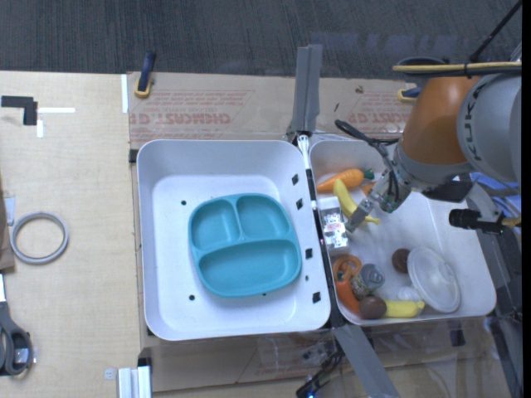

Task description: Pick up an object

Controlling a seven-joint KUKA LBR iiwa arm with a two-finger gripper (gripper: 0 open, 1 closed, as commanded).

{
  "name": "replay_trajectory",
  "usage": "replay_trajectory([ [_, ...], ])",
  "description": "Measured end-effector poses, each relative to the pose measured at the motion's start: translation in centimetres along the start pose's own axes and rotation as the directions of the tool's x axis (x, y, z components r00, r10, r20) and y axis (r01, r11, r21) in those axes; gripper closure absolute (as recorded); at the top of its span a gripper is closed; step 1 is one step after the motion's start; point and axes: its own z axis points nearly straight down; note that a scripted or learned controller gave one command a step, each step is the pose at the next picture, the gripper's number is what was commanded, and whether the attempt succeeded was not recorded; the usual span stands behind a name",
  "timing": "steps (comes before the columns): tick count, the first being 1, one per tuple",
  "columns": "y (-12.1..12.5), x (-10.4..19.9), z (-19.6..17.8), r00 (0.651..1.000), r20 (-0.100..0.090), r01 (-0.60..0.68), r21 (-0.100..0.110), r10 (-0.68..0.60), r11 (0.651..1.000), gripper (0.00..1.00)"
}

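Note:
My gripper reaches down into the right bin near its left wall. It sits right beside a yellow banana-like piece, and an orange carrot lies just behind that. A small white labelled item rests just left of the gripper's tip. I cannot make out whether anything is held. The grey arm with its orange band comes in from the upper right.
In the left bin lies a blue divided plate. Along the right bin's front are a clear round lid, a brown ball, a second yellow banana, an orange ring and a brown piece. A tape roll lies on the bench at the left.

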Motion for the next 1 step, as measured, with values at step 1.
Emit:
replay_trajectory([
  [1,0.13,0.03,-0.91,1.0,0.0,0.002,-0.002,-0.002,1.0,1.0],
])
